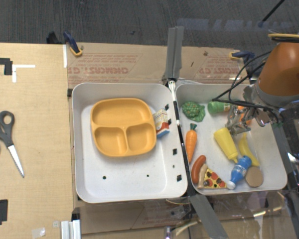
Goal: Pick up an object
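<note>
My gripper [237,123] hangs over the right bin [274,148], just above the yellow bottle [225,143] and the banana [247,150]. Around it in that bin lie a green leafy vegetable [193,110], a green item [218,107] partly under cables, a carrot [190,142], a red sausage [198,167], a pizza slice [211,179], a blue and white bottle [238,172] and a brown round piece [254,177]. I see nothing between the fingers.
The left bin [124,183] holds a yellow divided plate [123,126] and a small white, red and blue carton [162,122] at its right wall. Scissors [7,138] lie on the bench at far left. A grey divider [175,54] rises between the bins.
</note>
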Tool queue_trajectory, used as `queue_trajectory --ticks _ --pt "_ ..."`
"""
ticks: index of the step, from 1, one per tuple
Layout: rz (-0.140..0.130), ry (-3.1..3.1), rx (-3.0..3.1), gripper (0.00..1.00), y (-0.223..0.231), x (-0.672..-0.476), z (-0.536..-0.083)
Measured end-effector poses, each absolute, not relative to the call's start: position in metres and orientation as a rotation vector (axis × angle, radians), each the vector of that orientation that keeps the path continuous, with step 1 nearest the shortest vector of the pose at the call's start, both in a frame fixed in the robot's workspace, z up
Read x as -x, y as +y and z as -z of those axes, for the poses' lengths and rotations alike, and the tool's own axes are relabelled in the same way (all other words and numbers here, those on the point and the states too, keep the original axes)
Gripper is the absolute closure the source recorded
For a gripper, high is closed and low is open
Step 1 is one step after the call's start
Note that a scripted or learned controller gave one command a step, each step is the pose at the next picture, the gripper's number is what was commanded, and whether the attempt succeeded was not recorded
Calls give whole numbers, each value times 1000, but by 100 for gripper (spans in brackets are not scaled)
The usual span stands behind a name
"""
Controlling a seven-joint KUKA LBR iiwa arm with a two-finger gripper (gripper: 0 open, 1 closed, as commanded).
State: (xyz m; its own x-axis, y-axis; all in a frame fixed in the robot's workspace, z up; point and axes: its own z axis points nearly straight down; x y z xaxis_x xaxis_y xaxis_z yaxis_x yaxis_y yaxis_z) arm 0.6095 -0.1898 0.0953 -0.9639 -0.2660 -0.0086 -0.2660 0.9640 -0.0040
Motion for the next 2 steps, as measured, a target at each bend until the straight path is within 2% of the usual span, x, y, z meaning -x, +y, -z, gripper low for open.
queue_trajectory --ticks 1,2 --pt "-1 3101 485 100 -168 -537 -92" --pt "0 3100 485 0 -168 -537 -93"
